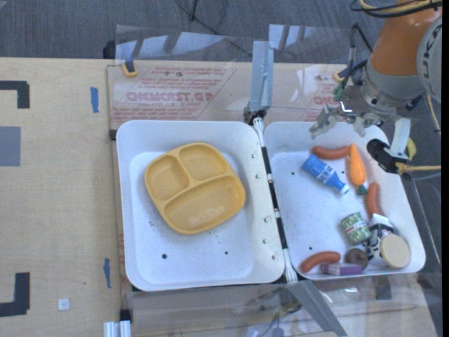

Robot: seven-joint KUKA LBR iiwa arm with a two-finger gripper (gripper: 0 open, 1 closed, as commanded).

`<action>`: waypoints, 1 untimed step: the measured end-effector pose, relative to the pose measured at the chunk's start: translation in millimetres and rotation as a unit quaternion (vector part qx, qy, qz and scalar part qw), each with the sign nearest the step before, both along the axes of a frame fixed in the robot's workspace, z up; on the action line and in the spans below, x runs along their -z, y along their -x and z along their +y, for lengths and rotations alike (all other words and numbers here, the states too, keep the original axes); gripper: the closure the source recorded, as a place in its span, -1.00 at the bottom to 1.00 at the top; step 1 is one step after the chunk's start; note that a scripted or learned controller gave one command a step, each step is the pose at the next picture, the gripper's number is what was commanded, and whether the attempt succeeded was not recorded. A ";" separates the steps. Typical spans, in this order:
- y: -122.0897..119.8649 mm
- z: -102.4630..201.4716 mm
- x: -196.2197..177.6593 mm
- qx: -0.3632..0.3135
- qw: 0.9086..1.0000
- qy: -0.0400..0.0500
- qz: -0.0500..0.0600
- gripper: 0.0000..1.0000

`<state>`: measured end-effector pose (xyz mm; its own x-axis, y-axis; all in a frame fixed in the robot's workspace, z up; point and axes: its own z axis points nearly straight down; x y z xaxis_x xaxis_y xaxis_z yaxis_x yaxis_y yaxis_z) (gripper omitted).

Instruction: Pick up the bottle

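Blue bottle (325, 173) lies below the apparently spread, unladen gripper (342, 116), apart.

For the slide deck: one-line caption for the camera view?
End effector above right bin's far edge; blue bottle lies nearby, ungrasped.

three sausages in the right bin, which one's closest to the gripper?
The sausage lying across the bin's top, just under the gripper and above the blue bottle. The other two lie further down the bin.
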<state>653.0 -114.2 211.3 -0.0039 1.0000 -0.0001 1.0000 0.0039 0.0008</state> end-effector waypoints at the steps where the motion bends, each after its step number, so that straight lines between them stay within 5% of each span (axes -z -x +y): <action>1: 34.3 10.5 100.9 0.044 0.999 0.000 0.000 -1.00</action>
<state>618.7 -103.8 110.4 0.0838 0.9965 -0.0001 0.9965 -0.0838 0.0001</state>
